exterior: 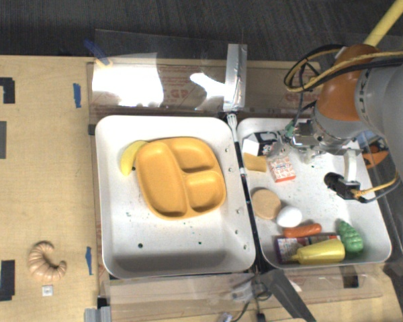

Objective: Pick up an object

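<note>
at the near edge of the right bin (383, 243) a yellow squeeze bottle (320, 251) is seen lying on a dark purple packet (287, 245), with a green toy vegetable (350, 237) just beside them and an orange carrot (302, 231) touching the bottle's far side; a white egg (289, 217) and a round tan biscuit (266, 202) lie next to each other a little further in; a small red-and-white packet (282, 170) and a pale yellow block (254, 163) are found beyond those, near the bin's left wall; print can be made out on the red-and-white packet, but it is too small to be read, and no brand can be named anywhere.

the hand (302, 139) is held over the far part of the right bin, just beyond the red-and-white packet; whether it is clenched or released cannot be told, since it is hidden under the wrist; nothing can be seen gripped in it.

the step in hand is judged to be the approach, with no pick yet made; the next move would call for a descent onto one chosen thing, the red-and-white packet being nearest, and a closing squarely on it.

in the left bin (111, 200) an orange divided tray (179, 175) is laid over a banana (129, 155); a croissant (46, 261) rests alone on the desk (33, 180), well apart.
</note>
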`<state>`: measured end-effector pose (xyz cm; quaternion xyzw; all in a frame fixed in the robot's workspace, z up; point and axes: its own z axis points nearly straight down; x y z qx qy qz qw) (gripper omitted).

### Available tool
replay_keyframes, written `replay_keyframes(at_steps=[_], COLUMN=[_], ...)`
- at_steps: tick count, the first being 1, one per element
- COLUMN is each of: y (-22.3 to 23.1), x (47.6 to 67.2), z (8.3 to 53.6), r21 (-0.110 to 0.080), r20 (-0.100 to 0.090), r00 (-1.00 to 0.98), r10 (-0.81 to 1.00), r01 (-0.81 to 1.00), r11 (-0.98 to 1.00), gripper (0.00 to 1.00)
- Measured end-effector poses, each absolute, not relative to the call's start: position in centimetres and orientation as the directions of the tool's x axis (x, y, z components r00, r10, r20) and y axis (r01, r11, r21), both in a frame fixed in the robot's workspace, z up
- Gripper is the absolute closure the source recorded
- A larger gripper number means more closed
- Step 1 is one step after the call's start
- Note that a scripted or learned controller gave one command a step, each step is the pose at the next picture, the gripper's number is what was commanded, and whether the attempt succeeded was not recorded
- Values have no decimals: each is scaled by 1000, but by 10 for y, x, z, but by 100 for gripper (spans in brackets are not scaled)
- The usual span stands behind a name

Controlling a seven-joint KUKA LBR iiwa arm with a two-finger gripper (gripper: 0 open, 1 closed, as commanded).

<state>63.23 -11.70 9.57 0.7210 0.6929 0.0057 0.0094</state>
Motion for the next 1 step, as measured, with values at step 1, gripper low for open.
replay_keyframes(at_steps=[1], y=[-115], x=[634], z=[108], r21=[26], r20=[-1], r00=[39], r10=[999], r01=[999], r11=[-39], gripper=[100])
